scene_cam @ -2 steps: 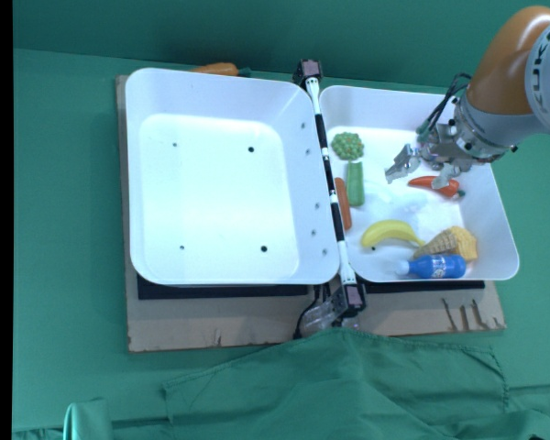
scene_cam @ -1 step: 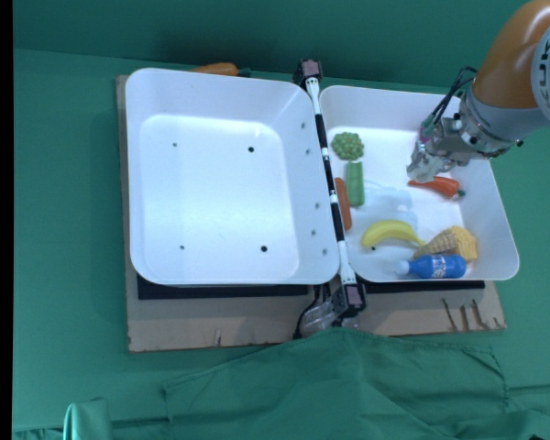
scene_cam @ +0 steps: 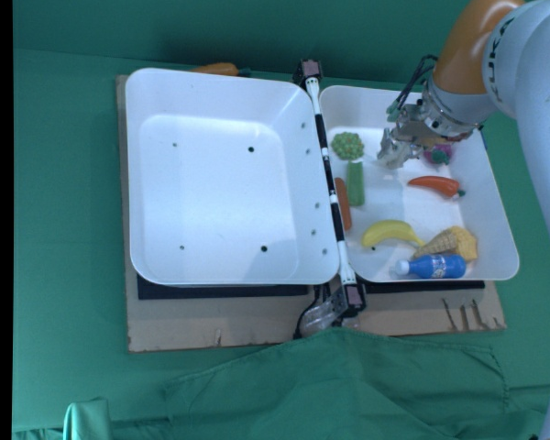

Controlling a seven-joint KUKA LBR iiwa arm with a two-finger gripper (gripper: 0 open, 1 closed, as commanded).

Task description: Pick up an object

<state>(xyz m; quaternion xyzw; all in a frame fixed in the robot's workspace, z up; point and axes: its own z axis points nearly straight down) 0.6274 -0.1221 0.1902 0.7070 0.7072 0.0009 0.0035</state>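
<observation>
Gripper [scene_cam: 396,149] low over the right bin [scene_cam: 500,246], near its far edge; whether its fingers are parted or closed cannot be told.

Just beside it lie one pink toy [scene_cam: 438,155] and one red pepper [scene_cam: 434,184]; toward the dividing edge, one broccoli [scene_cam: 350,154] and one carrot [scene_cam: 343,203]. Along the near edge sit one banana [scene_cam: 390,233], one cone [scene_cam: 449,242] and one blue bottle [scene_cam: 434,267], its label unreadable. The left bin [scene_cam: 222,174] adjoins.
</observation>
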